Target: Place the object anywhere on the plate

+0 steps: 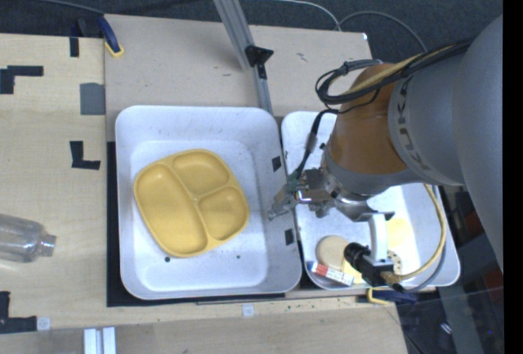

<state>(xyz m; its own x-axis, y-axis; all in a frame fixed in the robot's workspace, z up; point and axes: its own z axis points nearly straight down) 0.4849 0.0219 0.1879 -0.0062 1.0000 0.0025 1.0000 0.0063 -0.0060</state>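
Frankly, I cannot tell how the jaws of the gripper [283, 201] stand. It hangs at the left wall of the right bin [413, 217]. The round beige object [331, 248] lies nearer in that bin, so I fear a descent strikes the wall and nothing reaches the plate [189, 201].

Grey arm [458, 115] extends from right, bent downward at wrist; claw [282, 199] points left.
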